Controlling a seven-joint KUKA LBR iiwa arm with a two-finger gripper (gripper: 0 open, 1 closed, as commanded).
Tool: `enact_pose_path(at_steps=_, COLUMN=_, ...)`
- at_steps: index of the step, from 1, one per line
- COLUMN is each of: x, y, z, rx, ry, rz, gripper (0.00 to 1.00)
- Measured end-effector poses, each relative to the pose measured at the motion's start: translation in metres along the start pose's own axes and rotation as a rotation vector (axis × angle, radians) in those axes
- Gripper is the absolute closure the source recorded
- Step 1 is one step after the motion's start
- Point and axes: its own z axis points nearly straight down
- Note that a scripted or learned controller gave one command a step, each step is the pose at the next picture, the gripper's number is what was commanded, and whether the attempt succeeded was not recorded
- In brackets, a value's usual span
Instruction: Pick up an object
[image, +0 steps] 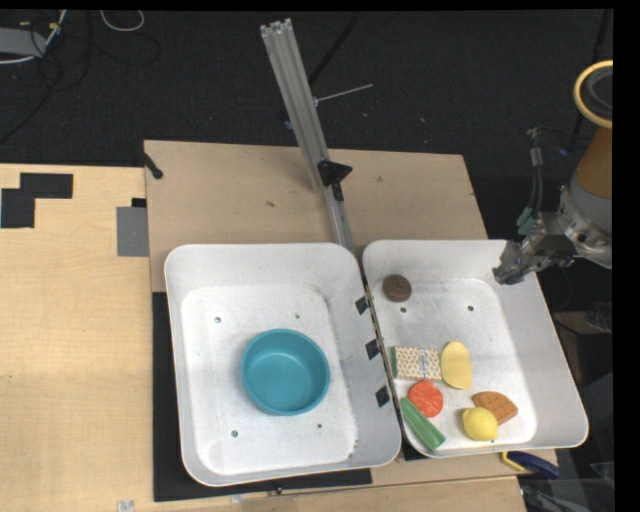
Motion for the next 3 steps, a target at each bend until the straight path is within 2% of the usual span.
enact_pose_path(at_steps=1, x=0.055, y=0.007, z=0.013, rx=0.000, ry=0.000, rz=0.000, gripper=1.00)
enact_pose_path(at_steps=3, x=0.151, y=-0.001, z=0.039, rx=0.001, ry=0.000, rz=0.001, gripper=1.00)
